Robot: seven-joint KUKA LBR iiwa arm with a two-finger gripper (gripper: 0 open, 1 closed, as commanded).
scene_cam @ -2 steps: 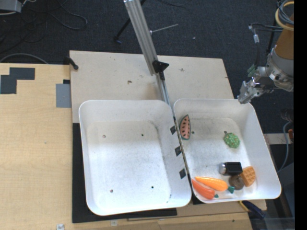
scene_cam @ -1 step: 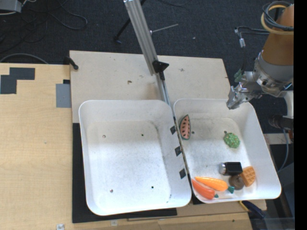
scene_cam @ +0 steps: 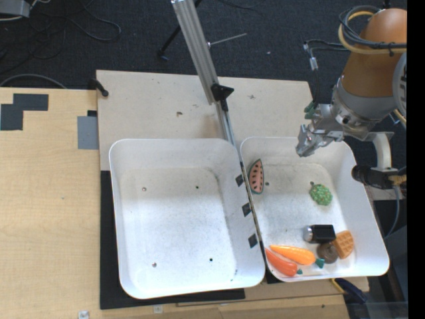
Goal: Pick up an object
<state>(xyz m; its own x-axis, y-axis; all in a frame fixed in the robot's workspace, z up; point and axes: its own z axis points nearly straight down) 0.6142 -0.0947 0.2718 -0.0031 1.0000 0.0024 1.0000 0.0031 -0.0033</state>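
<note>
This is a robotics lab: a plywood bench (scene_cam: 159, 105) bears two shallow white bins (scene_cam: 126, 158) with a black mat beneath, an aluminium strut (scene_cam: 199, 48) slants up from the board, loose cables (scene_cam: 40, 5) trail over dark carpet, and toy food such as a plastic carrot (scene_cam: 292, 252) lies in one bin.

The bench (scene_cam: 159, 105) was a pale board with a few dark specks on it, butted up against a lighter wood-grain panel (scene_cam: 46, 205) on the left that had some dark and grey rectangles on it. Two shallow white bins sat side by side right on the bench, rims touching in the middle: the left bin (scene_cam: 126, 153) and the right bin (scene_cam: 366, 208). A black mat (scene_cam: 106, 271) peeked out under the left bin's edge. A slanted aluminium rail (scene_cam: 199, 52) rose from the bench just behind the bins.
</note>
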